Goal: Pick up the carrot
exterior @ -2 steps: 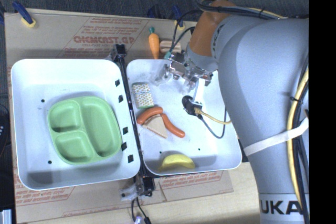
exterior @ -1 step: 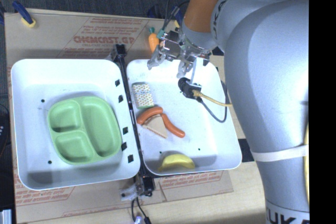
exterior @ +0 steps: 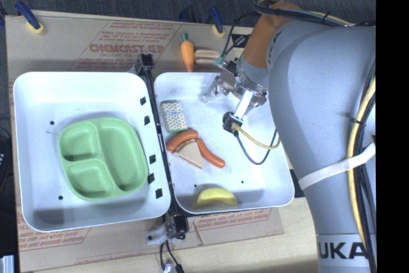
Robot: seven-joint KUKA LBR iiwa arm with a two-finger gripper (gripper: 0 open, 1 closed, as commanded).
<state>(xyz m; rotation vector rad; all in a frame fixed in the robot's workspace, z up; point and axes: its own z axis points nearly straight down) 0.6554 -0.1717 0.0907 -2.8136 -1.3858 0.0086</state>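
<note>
You're at the approach step, nothing picked yet. The carrot lies on the bench just outside the far rim of the right bin, near that bin's far-left corner, green top pointing away, with a pale tan item just beside it. The gripper hovers inside the right bin near its far edge; can't tell whether it's apart or together, and nothing is visibly in it. Next move calls for lifting clear of the rim, shifting out over the carrot and aligning across its narrow body before descending. The sausages, banana and green divided plate aren't in the way.
</note>
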